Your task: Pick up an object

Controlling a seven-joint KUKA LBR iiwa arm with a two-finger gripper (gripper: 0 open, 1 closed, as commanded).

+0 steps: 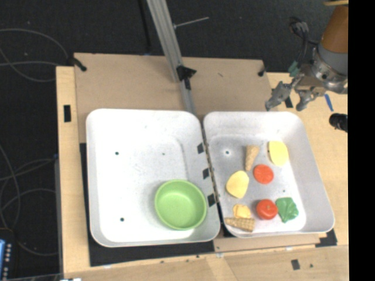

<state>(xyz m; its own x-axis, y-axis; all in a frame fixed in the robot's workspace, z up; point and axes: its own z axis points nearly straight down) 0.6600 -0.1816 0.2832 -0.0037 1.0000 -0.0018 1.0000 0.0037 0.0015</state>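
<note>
The claw (289, 100) hangs over the desk (135, 75) just beyond the far edge of the right bin (310, 157), near that bin's far right corner. Its two dark fingers (275, 98) stand spread apart with nothing between them. The grey arm with its orange band (335, 31) comes in from the desk's right edge.

All the small things lie in the right bin. A tan cone (251, 155) sits toward the middle of the bin, tilted, with a pale yellow piece (278, 153) just beside it toward the right wall. A red ball (263, 174) (perhaps a toy tomato) lies close below the cone. A second yellow piece (237, 184) rests nearer the bin's left wall. Toward the near edge a second red ball (266, 209) touches or nearly touches a green piece (286, 209) on its right. At the near left corner lie a small yellow lump (241, 211) and a ridged tan piece (241, 223), close together; whether they touch I cannot tell.

The left bin (117, 139) holds a green bowl (180, 204), upright, near its near right corner. A grey metal post (166, 34) rises slantwise from the far side of the desk, between the two bins.
</note>
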